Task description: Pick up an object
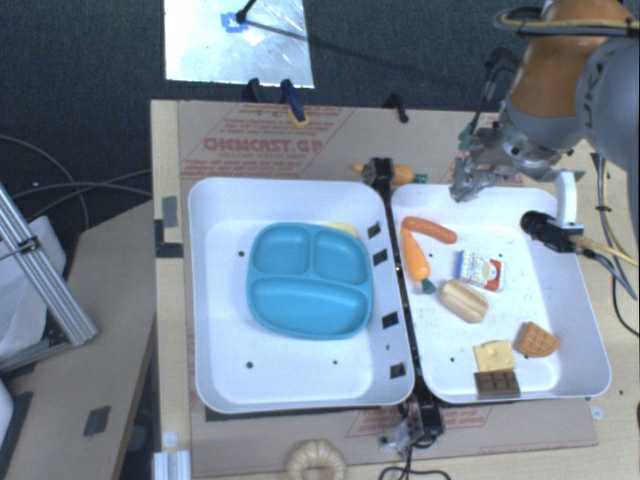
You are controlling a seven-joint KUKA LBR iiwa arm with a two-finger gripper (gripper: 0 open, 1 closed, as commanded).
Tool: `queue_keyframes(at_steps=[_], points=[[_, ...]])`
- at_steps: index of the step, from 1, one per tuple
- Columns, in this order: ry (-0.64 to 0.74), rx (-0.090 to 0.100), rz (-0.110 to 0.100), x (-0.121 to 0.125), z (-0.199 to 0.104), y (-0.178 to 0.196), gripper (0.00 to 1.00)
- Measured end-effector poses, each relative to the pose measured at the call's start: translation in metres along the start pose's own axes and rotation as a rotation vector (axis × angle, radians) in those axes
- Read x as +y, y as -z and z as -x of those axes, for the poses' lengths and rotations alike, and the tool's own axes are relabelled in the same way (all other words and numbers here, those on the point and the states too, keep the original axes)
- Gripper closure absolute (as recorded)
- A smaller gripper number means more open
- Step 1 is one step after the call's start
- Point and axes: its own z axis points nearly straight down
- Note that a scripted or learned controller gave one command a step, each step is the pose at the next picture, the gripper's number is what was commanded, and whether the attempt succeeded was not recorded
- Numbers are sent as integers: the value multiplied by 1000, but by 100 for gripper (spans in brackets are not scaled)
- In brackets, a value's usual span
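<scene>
Gripper (468,190) hangs over the far edge of the right bin (590,353), near its far-left corner. Finger state: cannot tell, since the tips are small and dark against the bin wall. Nothing is visibly held.

Key relation: nearest candidate is the sausage (430,230), lying just toward the camera and slightly left of the gripper. Its long axis runs roughly left-right, tilted a little. Judgement: a short move toward the camera and down should reach it, w/ the jaws set across that axis.

Other items, all on the camera side of the gripper:
- carrot (416,258), 1 pc, beyond the sausage, long axis near-to-far, green tip toward the camera.
- snack packet (479,270), 1 pc, right of the carrot.
- bread roll (464,301), 1 pc, just past the packet.
- waffle piece (536,341), 1 pc, further off to the right.
- cheese cracker (493,354), 1 pc, touching the chocolate bar (497,383), 1 pc, at the near rim.

Count in right bin: 7 items. The left bin (215,268) is well to the gripper's left and holds 1 blue divided tray (310,280). A yellow object shows at the tray's far edge; its type is unclear.
</scene>
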Motion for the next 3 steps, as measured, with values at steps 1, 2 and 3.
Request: queue_keyframes(at_steps=[1,2,3], points=[[-1,-1,0,8,-36,-12,100],[-3,-1,0,2,-41,-1,100],[-7,-1,0,8,-30,7,100]])
